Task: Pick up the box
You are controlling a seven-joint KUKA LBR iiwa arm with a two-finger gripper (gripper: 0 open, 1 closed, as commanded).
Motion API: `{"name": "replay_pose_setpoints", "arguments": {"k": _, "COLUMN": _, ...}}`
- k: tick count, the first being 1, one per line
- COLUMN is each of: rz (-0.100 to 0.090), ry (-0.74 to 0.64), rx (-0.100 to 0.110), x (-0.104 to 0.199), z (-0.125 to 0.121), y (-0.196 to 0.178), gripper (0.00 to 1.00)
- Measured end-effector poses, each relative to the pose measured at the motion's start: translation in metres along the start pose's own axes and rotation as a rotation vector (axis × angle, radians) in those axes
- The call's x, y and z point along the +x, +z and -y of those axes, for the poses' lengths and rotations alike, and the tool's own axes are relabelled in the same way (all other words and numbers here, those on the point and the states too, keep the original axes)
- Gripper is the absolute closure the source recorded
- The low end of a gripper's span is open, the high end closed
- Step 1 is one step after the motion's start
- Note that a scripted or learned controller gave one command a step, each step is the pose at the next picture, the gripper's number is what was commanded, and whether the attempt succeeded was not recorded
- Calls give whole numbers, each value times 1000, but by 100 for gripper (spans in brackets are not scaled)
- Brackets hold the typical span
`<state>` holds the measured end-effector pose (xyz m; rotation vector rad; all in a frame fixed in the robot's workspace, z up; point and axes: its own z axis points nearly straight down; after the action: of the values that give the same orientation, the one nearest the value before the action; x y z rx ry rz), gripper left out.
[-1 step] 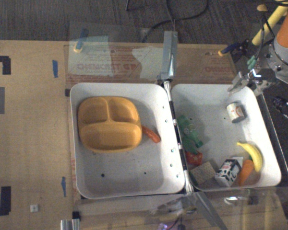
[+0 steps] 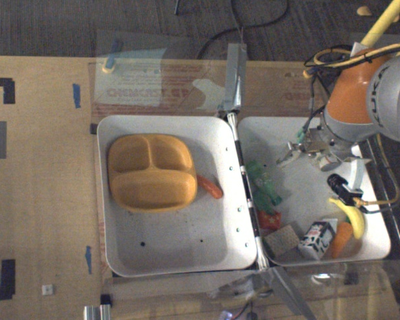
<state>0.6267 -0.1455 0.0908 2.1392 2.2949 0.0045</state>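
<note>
box [image 2: 317,239]: lying in right bin [image 2: 380,249], print unreadable
gripper [image 2: 305,150]: hovering above bin, fingers spread apart, holding nothing

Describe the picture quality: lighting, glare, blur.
Camera view: soft, even overhead light; the white bins look bright but not blown out; faint shadow under the orange tray; overall slightly soft, so the box print is unreadable and the tool looks blurred.

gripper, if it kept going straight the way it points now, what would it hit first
The gripper points left and down over the right bin. Going straight on, it would probably meet the bin's bare white floor first, short of the green item; depth is unclear.
</note>
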Motion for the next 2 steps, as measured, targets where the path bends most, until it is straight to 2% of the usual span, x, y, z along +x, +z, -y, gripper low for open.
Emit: {"name": "replay_pose_setpoints", "arguments": {"k": 2, "rz": 0, "ry": 1, "rx": 1, "x": 0, "z": 1, "y": 1, "gripper": 0}}
